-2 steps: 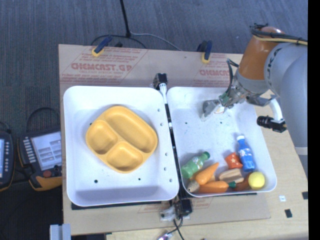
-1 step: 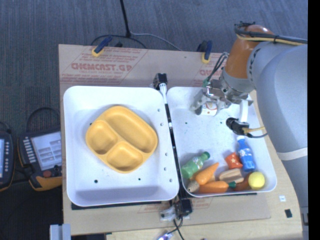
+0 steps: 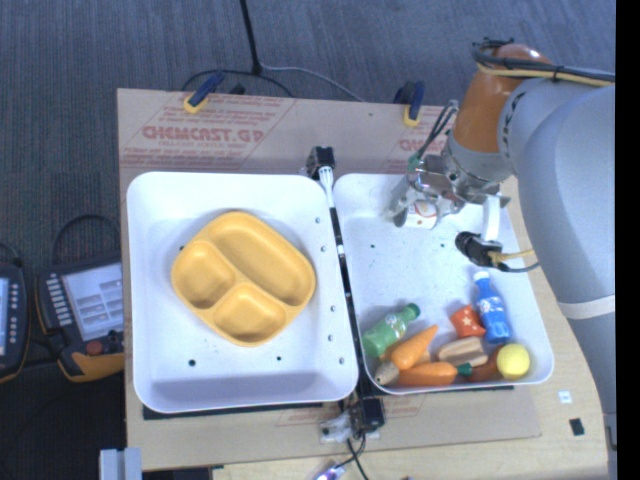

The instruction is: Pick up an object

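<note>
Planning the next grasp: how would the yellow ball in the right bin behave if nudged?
The yellow ball looks round and smooth, so it would probably roll. It sits in the right bin corner beside other toys, which may stop it quickly.

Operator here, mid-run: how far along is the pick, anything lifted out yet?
Done: nothing looks lifted; the blue plastic bottle, round yellow ball and orange toy carrot lie bunched at the near end of the right white bin. In hand: the end effector sits over that bin's far end, apart from them; I cannot tell whether it holds anything. Left: the whole grasp and lift.
</note>
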